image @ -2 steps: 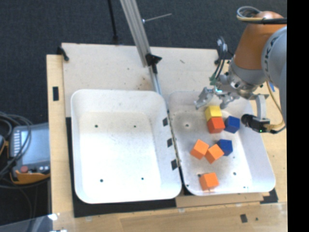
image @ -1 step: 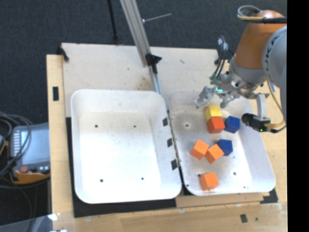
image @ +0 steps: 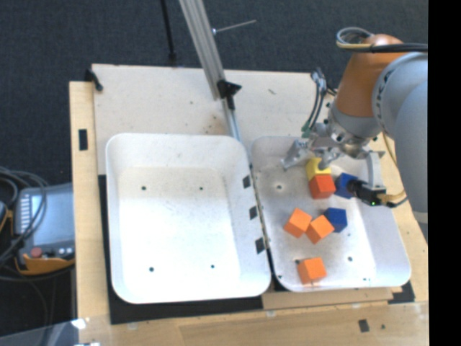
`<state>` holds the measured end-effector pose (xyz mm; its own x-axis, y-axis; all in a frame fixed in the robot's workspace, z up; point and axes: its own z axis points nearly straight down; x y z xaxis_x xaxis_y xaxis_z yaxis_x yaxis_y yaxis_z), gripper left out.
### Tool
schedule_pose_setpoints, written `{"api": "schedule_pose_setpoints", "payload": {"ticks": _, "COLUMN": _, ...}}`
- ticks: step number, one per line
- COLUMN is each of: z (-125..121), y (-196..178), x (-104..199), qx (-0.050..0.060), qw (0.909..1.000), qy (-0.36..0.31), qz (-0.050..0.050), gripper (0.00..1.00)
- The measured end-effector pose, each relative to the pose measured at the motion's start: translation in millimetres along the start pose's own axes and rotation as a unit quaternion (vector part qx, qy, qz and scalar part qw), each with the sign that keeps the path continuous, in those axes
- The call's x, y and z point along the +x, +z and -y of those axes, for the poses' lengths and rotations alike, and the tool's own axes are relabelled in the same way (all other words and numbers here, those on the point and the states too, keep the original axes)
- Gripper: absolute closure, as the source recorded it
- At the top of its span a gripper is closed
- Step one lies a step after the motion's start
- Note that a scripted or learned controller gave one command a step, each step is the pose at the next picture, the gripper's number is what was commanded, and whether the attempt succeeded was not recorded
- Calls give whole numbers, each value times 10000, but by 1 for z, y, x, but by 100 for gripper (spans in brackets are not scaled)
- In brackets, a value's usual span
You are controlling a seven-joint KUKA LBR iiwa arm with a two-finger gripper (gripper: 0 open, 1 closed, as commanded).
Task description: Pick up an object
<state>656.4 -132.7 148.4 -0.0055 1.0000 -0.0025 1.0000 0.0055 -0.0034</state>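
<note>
My gripper [image: 319,154] hangs low over the far part of the right bin [image: 382,262], below the orange-banded wrist. Directly under it lies a yellow block [image: 315,169], partly covered by the gripper, with a red-orange block [image: 322,186] touching its near side. A blue block [image: 346,184] sits just right of those two. Nearer the front, two orange blocks [image: 297,222] [image: 320,228] and a second blue block [image: 336,218] lie clustered together. Another orange block [image: 312,269] rests alone near the bin's front edge.
The left bin [image: 180,215] stands beside the right one, its rim touching. A slanted aluminium post [image: 205,45] rises from the bench behind the bins. A control pendant with cables [image: 39,225] sits off the bench's left edge.
</note>
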Motion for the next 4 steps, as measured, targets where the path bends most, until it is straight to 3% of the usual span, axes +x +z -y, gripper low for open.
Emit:
{"api": "schedule_pose_setpoints", "payload": {"ticks": 1, "z": -6, "y": 25, "x": -3, "qx": -133, "qw": 9999, "qy": 5, "qz": 33, "gripper": 0}}
{"api": "schedule_pose_setpoints", "payload": {"ticks": 2, "z": -8, "y": 13, "x": -4, "qx": -164, "qw": 9999, "qy": -2, "qz": 40, "gripper": 100}}
{"api": "schedule_pose_setpoints", "payload": {"ticks": 3, "z": -14, "y": -35, "x": -12, "qx": -24, "qw": 10000, "qy": -13, "qz": -5, "gripper": 100}}
{"api": "schedule_pose_setpoints", "payload": {"ticks": 4, "z": -16, "y": -90, "x": -13, "qx": -56, "qw": 10000, "qy": -6, "qz": -8, "gripper": 100}}
